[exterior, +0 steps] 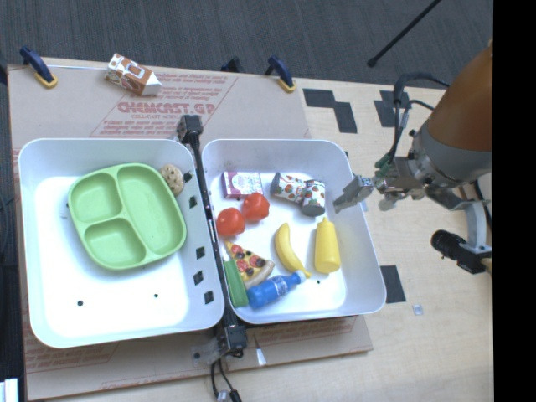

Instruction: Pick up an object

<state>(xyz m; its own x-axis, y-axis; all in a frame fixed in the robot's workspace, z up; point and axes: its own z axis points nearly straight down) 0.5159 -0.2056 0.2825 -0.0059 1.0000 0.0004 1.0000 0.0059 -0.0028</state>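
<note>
Jaws (352, 193) hover just right of the snack packet (299, 193).

Two shallow white bins (50, 325), one green divided plate (126, 216), two red tomatoes (230, 221), one yellow banana (287, 248), one yellow mustard bottle (326, 245)

We see dark grey carpet floor (251, 15) at top | pale wood table (435, 342) with black square markers (335, 107) | brown printed cardboard sheet (167, 99) held by blue-yellow clamps (280, 71) | even light
</note>
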